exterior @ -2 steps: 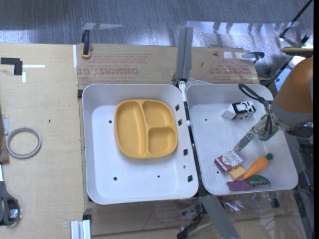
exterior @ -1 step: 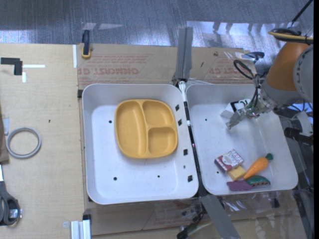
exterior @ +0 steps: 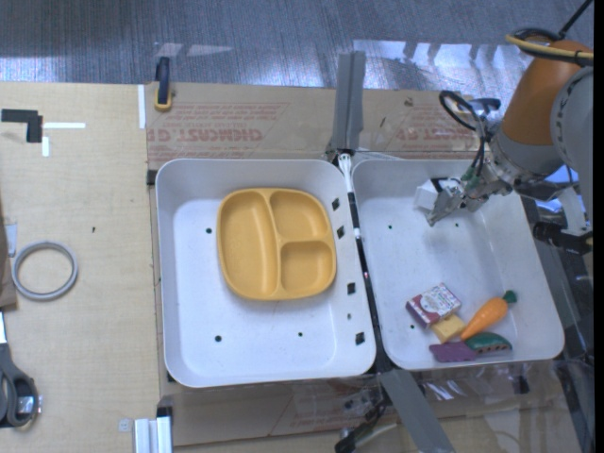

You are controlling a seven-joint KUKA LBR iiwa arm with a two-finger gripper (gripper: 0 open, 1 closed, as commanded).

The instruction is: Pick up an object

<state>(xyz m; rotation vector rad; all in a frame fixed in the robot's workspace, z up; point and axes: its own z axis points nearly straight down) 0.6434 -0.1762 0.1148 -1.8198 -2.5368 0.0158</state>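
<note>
I have the arm [exterior: 557, 102] reaching in from the right, its orange band above the wrist, and the claw [exterior: 442, 208] is down over the upper part of the right bin [exterior: 528, 243]. From this angle I cannot tell whether the claw is apart or together; nothing is visibly between its tips.

The objects sit clustered near the lower right corner of the right bin, well apart from the claw. I see a small red-and-white box [exterior: 433, 303], a yellow block [exterior: 448, 327] just beside it, an orange toy carrot [exterior: 488, 314] lying at a slant with its green top toward the bin's right wall, a purple piece [exterior: 453, 352] near the front rim, and a dark green item [exterior: 490, 343] touching the carrot's lower end.

In the left bin [exterior: 184, 281] a yellow divided plate [exterior: 276, 243] with three compartments lies flat. On the worktop [exterior: 85, 347] at left rests a grey tape ring [exterior: 43, 270].
</note>
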